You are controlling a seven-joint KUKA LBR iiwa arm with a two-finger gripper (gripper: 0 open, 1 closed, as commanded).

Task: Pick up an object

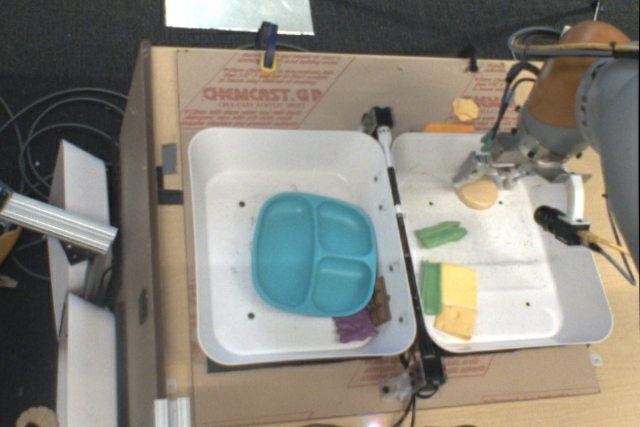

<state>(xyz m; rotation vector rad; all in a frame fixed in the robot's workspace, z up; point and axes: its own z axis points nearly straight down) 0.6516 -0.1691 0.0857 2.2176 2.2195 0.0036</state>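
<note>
Bread roll (480, 194), tan and round, sits in the far half of the right bin (585, 310), beyond the green piece (440, 234) and the yellow blocks (458, 300) nearer the camera. Step looks like the grasp approach. Gripper (487, 171) is right over the roll, maybe touching; can't tell how the jaws stand. Next: straddle the roll, close, lift straight. Arm (580, 105) comes in from beyond the roll, wrist bent down.
</note>
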